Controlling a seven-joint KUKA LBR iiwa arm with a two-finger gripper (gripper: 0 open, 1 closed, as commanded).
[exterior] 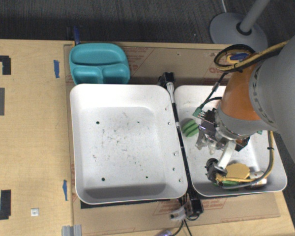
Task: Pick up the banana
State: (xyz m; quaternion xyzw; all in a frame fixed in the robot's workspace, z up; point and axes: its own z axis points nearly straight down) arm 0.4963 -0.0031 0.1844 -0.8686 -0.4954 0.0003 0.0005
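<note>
Ok, status from the slanted overhead camera.

Two shallow white moulded-plastic bins, side by side on a tan, cardboard-faced table (34,132).

Left bin (83,173): rounded corners, smooth semi-gloss floor, fine grey scuffs near centre, a few small dark dots.

Right bin (281,181): same moulding, partly covered by the arm. Thin black strip (179,136) along the seam between the two.

Arm (282,92) in from 3 o'clock: smooth grey shell, orange band (238,104) above the wrist.

Tool (210,137): boxy, metallic, angular, hanging over the middle of the right bin. Apart or together: cannot tell from this angle.

Banana (237,170): dull yellow, smooth, rounded lump on the right bin's floor at 5 o'clock, near the front wall and close to the tool at its 5 o'clock. Partly hidden, so curve hard to read.

Small green piece (227,183) at the banana's 7 o'clock, apparently touching it. Shape unclear.

Green ribbed piece (190,128) at the right bin's 9 o'clock, near the left wall, just beside the tool.

Teal tray (99,63): soft-cornered moulded plastic with compartments, on the table at 12 o'clock of the left bin, right against its rim.

Blue tape strip (56,69) at the tray's 9 o'clock.

Grey round stand base (230,27) with a pole, on dark carpet at 1 o'clock.
</note>
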